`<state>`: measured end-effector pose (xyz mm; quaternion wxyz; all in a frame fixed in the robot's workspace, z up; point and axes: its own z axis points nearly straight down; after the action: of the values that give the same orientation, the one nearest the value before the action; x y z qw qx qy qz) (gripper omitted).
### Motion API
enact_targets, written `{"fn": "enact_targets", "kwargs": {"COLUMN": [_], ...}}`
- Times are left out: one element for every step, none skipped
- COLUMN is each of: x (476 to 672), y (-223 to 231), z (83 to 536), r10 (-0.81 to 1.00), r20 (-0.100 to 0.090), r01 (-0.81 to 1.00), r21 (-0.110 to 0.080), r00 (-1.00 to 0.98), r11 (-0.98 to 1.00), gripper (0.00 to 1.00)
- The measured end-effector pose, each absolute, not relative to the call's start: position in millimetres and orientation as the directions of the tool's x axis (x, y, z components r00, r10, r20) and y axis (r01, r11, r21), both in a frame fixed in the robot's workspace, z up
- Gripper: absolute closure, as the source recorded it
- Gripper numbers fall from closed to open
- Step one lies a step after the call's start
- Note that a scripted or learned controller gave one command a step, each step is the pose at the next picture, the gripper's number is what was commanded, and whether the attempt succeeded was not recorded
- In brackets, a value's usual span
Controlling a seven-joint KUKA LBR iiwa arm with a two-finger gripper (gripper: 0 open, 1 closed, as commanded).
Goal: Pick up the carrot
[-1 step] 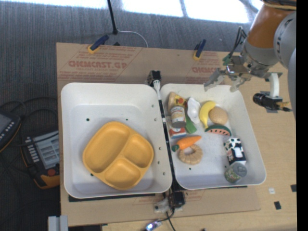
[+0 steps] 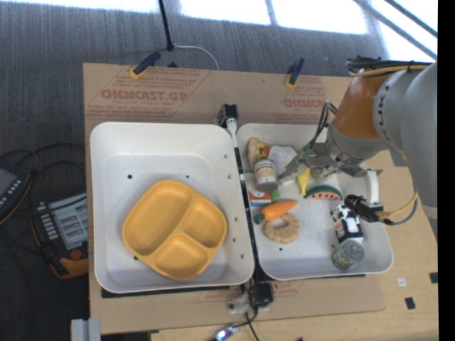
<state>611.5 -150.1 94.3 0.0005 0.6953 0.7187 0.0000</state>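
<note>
Left bin [image 2: 106, 190] holds a yellow divided plate [image 2: 175, 227], set toward the near side; right bin [image 2: 377, 258] crowded; carrot [image 2: 279, 209] lies near its left wall, orange, tip pointing right, just above a tan ring-shaped doughnut [image 2: 281, 228] and below a small jar [image 2: 265, 173]; watermelon slice [image 2: 324, 192] to the carrot's right; a can [image 2: 345, 254] in the near right corner; gripper [image 2: 307, 163] hangs above the bin's middle, apart from the carrot; jaw state cannot be told from this angle; arm [image 2: 377, 112] enters from the right.

"CHEMCAST GP" on cardboard sheet [image 2: 142, 95]
</note>
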Motion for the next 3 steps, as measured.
{"fn": "enact_targets", "kwargs": {"x": [529.4,489.6,489.0], "y": [-124.2,-106.5,-105.2], "z": [100.3,89.9,99.8], "r10": [0.954,0.932,0.932], "r20": [0.0,-0.015,-0.009], "r01": [0.954,0.931,0.932], "r21": [-0.001,0.018,0.014], "r00": [-0.3,-0.363,-0.363], "r11": [0.3,0.363,0.363], "gripper": [0.0,0.0,1.0]}}
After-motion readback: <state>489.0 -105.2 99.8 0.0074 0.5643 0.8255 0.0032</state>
